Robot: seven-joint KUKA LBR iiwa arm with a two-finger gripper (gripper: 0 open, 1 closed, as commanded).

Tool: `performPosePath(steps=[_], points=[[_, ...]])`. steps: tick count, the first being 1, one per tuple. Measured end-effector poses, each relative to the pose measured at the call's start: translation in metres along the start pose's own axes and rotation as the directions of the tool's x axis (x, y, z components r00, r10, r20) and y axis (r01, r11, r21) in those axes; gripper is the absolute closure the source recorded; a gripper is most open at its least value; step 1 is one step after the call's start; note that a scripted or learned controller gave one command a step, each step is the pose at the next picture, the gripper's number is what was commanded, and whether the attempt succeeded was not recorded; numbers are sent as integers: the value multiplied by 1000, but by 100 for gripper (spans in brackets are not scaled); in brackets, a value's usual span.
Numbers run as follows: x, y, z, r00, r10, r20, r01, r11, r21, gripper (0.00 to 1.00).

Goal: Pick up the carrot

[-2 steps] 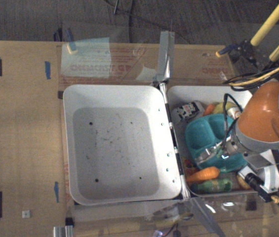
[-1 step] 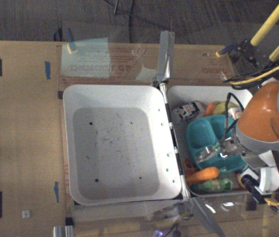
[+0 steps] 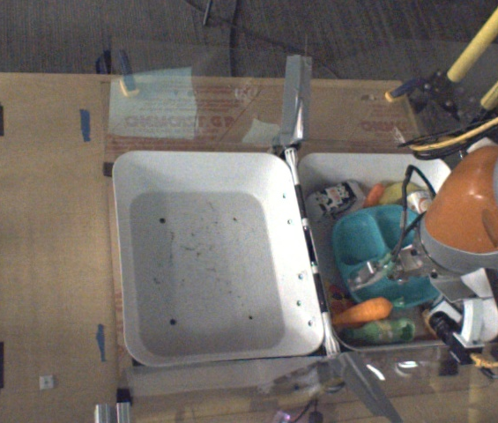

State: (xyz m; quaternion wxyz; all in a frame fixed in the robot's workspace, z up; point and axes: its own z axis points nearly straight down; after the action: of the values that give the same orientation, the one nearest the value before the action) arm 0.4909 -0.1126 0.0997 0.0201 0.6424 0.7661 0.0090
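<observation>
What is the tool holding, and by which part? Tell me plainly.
Cannot be told. The tool sits low over the teal tray; the carrot lies apart from it, just below, ungripped.

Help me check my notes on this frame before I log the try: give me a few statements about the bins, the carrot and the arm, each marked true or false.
1. The carrot lies in the right bin. True.
2. The carrot is gripped between the gripper's fingers. False: it lies in the bin, below the gripper, not between the fingers.
3. A teal container sits in the same bin as the carrot. True.
4. The carrot lies on the wooden bench outside both bins. False: it is inside the right bin.
5. A green object lies right beside the carrot. True.
</observation>
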Motion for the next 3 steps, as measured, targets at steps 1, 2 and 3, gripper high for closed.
performPosePath(steps=[1,2,3], points=[[-1,-1,-7,1000,2,1,-2,1000,4,100],[-1,-1,-6,1000,2,1,-2,1000,5,0],[-2,-1,-16,1000,4,3,-4,1000,2,100]])
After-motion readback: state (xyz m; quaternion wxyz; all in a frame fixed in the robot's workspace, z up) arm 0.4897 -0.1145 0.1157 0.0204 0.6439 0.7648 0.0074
